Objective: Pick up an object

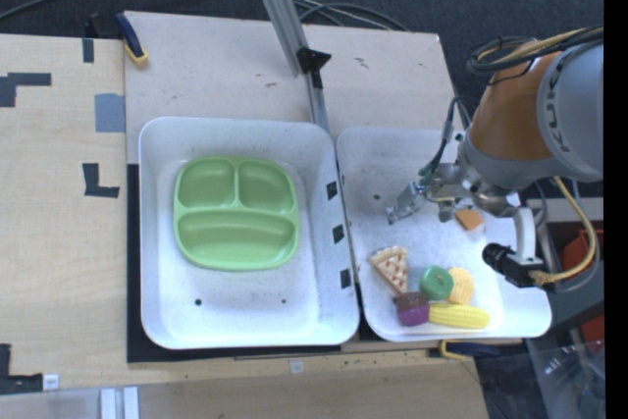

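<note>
A: State gripper (pixel 404 208) position and condition.

B: Located over the right bin (pixel 373 162), near its centre. Whether the fingers are apart or together cannot be told from this view.

A: Locate the pickable objects.

B: All lie in the right bin. Orange block (pixel 471 220): 3 o'clock of the gripper, close by the wrist. Waffle wedge (pixel 391 267): 6 o'clock. Green round piece (pixel 437 284), purple piece (pixel 412 311) and yellow corn cob (pixel 457 316): clustered at 5 o'clock, touching one another.

A: Left bin (pixel 157 211) contents?

B: One green divided plate (pixel 235 213), centred.
</note>
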Tool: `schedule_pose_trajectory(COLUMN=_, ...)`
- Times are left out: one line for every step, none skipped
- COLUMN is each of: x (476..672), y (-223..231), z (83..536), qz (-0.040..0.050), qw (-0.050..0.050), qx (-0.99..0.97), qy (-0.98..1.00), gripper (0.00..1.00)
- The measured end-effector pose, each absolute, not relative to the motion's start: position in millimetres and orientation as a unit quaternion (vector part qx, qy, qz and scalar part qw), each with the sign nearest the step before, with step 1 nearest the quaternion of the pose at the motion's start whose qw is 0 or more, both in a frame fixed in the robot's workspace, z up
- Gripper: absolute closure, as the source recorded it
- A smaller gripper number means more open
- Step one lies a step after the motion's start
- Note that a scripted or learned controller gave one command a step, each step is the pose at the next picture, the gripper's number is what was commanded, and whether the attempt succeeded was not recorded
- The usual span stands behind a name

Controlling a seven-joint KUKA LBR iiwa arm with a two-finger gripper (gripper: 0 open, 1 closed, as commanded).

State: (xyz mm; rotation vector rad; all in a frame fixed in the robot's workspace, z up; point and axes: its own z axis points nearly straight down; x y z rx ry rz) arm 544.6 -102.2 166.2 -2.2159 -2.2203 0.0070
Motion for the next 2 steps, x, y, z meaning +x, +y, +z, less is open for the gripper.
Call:
schedule_pose_trajectory(x=546.3, y=-96.4, z=120.5, qz=0.0024, qw=0.003, qx=-0.706, qy=-0.708, gripper=0.0)
schedule_pose_trajectory(x=546.4, y=-96.3, z=88.6, qz=0.0008, qw=0.0, qx=-0.707, qy=-0.708, gripper=0.0)
